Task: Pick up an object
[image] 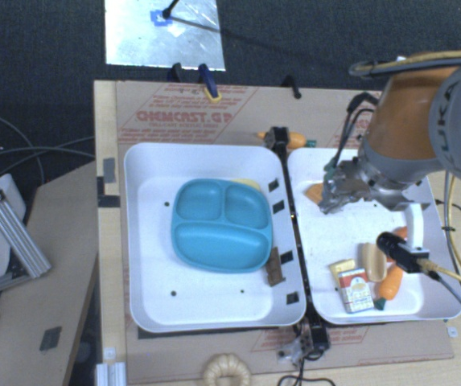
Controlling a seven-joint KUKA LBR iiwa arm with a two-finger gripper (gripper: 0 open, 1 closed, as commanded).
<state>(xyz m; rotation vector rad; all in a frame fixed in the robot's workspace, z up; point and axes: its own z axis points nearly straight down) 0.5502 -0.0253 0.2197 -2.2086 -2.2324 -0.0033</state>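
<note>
Orange piece (314, 191) just beside tool (331, 201), right bin (327, 252)

We view the bench (182, 112) through one fixed camera mounted above it, looking down at a slant from moderate range. The frame takes in both the bin on its left (154, 296) and the bin on its right (327, 248). The arm (411, 119) enters from the right edge.

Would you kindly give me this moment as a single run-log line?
hand low in right bin | beside orange item | red-white box in same bin | blue plate in left bin
</note>
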